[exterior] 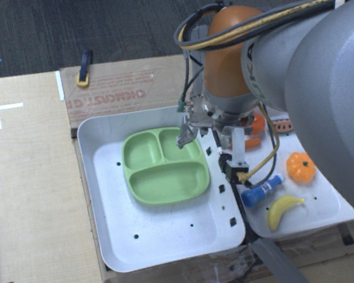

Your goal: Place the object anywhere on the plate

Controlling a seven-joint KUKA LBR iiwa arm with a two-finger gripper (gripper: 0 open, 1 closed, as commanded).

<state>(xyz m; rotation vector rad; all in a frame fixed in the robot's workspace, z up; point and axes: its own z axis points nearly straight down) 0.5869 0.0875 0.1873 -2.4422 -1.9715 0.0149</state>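
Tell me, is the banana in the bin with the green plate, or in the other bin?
In the other bin: the banana lies in the right bin, beside the blue marker, apart from the green plate.

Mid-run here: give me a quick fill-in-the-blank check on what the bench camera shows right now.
1. The divided plate lying in the left bin is ____ in colour.
2. The plate has ____ compartments.
3. The banana lies in the ____ bin.
4. Just above the banana lies a marker coloured ____.

Missing words: green; three; right; blue
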